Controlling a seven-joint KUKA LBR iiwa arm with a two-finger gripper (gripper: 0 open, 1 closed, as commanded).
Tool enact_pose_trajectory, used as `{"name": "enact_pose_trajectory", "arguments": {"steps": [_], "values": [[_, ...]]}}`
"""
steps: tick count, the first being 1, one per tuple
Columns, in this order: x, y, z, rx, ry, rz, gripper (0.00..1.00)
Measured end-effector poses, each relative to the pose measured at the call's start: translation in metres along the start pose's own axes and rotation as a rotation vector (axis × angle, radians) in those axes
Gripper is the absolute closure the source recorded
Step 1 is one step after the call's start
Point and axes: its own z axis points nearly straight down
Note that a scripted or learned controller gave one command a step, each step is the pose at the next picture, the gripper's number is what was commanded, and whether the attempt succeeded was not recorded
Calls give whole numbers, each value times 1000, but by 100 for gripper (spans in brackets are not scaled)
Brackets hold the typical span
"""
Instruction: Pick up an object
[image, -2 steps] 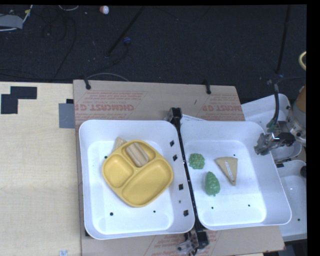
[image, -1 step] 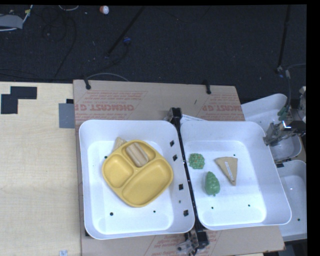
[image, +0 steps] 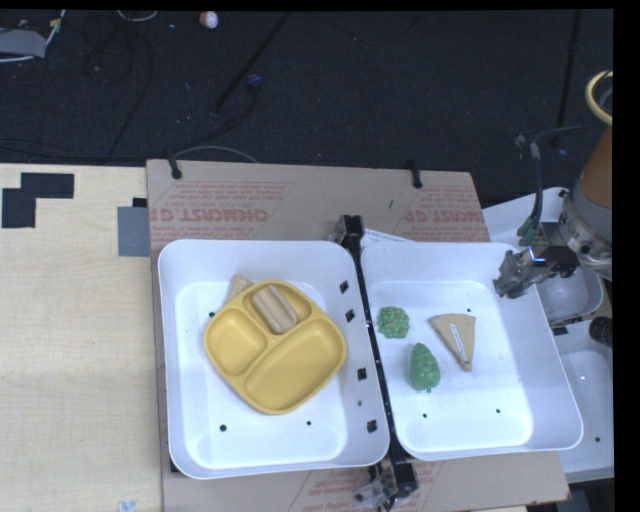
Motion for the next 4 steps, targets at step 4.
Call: {"name": "enact_pose_trajectory", "arguments": {"steps": [4], "values": [[216,-44,38,3,-1,-1,100]]}}
